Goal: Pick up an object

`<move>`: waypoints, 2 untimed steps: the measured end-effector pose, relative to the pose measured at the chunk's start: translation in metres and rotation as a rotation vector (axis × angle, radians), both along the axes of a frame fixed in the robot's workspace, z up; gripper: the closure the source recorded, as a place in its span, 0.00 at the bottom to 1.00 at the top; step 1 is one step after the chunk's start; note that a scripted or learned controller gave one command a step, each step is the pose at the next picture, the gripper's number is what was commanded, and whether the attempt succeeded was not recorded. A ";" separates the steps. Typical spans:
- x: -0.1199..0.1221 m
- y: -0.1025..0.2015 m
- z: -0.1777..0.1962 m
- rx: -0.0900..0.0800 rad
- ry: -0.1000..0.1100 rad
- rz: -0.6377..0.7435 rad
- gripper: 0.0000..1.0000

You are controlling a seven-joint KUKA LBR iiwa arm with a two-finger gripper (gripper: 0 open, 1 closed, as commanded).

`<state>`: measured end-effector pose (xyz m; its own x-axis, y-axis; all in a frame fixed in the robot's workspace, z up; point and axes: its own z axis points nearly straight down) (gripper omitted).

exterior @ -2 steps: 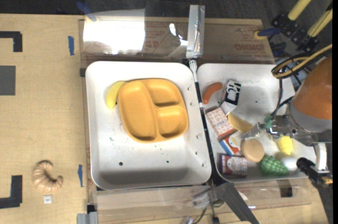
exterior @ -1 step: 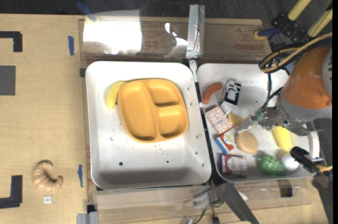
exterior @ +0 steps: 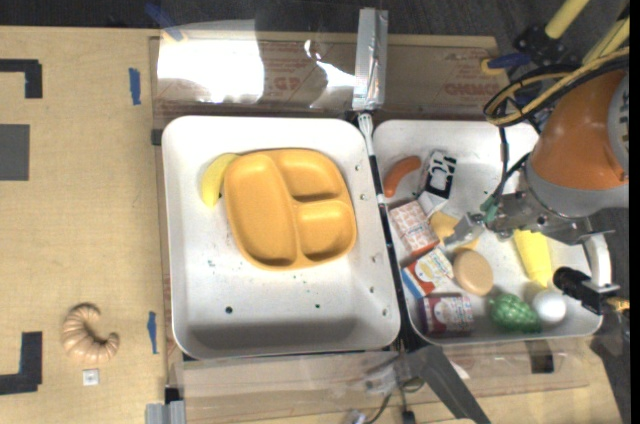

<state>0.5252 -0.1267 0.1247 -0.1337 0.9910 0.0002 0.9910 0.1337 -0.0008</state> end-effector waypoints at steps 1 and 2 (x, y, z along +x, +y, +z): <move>0.051 0.026 -0.033 -0.002 -0.010 0.064 0.00; 0.052 0.028 -0.023 0.001 -0.013 0.064 1.00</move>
<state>0.5774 -0.0984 0.1013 -0.1967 0.9805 -0.0005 0.9804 0.1967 0.0124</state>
